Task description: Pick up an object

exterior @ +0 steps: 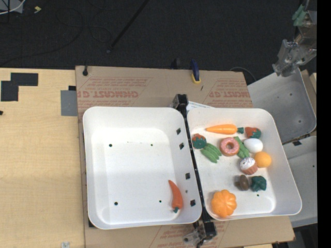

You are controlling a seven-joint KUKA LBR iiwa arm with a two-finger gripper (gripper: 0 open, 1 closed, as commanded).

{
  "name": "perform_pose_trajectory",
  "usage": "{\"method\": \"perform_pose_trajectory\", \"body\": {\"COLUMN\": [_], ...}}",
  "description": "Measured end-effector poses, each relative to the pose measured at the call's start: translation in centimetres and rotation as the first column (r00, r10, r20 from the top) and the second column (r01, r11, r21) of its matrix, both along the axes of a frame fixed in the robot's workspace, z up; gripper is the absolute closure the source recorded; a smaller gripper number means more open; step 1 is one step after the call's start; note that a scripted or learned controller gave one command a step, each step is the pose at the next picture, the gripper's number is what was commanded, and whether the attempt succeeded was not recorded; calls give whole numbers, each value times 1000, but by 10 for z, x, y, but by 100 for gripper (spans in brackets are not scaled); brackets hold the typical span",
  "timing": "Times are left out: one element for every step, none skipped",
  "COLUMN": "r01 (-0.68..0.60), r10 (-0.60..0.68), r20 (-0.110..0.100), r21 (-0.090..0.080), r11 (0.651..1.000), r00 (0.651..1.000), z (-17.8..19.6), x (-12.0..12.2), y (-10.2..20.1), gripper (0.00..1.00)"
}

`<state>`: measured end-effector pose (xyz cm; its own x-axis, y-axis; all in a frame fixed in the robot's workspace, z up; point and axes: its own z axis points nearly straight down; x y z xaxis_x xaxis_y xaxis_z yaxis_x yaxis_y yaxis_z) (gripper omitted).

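Down at the near edge sits the pumpkin (224, 203), orange and ribbed, in the front corner of the right bin (282, 138). Behind it a brown lump (241, 181) and a dark green piece (258, 183) lie side by side, then a cupcake (248, 165) touching an orange ball (262, 160). Further back come a white egg (253, 145), a pink doughnut (229, 146), green beans (210, 152) and a carrot (221, 129) lying crosswise near the far wall. Over in the left bin (103, 133) a lone red chilli (176, 195) rests against the front right corner, close to the divider.

And the arm? Way off, up at the top right, above a grey metal plate (282, 105) beside the bench. Its gripper (295, 53) hangs well apart from both bins and high of every toy, wrist end pointing down and to the left. It is small and blurred at that spot, so how far the claw stands open cannot be told, nor whether anything sits in it.
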<state>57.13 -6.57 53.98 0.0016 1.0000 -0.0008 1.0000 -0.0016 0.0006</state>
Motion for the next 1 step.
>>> {"method": "perform_pose_trajectory", "body": {"r01": [6], "r10": [-6], "r20": [-4], "r21": [-2], "r11": [1000], "r00": [1000], "z": [-3], "x": [17], "y": [-91], "gripper": [100]}}
